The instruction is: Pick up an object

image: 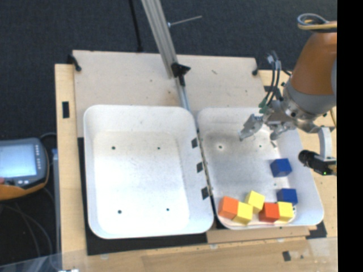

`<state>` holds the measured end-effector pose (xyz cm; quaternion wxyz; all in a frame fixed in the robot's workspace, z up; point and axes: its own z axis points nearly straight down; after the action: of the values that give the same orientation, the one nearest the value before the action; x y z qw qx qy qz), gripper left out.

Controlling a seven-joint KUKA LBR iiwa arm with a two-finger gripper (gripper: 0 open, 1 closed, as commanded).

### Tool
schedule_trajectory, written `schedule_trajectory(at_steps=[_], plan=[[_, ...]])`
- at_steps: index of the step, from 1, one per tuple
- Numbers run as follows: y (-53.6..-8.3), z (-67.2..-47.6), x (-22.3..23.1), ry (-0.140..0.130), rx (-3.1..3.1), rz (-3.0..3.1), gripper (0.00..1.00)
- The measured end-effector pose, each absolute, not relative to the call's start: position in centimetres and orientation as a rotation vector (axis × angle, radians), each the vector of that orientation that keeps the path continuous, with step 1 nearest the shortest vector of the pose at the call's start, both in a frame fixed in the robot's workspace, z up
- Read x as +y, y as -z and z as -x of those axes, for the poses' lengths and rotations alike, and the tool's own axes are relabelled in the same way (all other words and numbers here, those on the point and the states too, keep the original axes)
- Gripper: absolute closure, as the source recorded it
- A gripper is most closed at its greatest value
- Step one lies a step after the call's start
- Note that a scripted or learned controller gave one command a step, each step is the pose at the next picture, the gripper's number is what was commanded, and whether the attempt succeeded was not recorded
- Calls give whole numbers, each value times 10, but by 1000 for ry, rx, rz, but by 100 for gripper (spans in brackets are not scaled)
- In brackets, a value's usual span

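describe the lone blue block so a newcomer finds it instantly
Look in the right-hand white bin, along its right side. A blue cube sits there alone, between the gripper above and the block cluster at the bin's near edge. The other blue cube touches that cluster; this one stands apart.

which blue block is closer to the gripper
The upper blue block, alone mid-bin, lies nearer the gripper. The other blue block sits lower, beside the yellow and orange blocks.

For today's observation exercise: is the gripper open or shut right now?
Open. The gripper hangs above the right bin with its two fingers spread apart and nothing between them.
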<state>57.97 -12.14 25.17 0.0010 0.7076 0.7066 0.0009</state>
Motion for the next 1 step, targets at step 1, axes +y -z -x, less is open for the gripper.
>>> schedule_trajectory(at_steps=[1], plan=[[-244,-521,-163,5,2214,-2227,0]])
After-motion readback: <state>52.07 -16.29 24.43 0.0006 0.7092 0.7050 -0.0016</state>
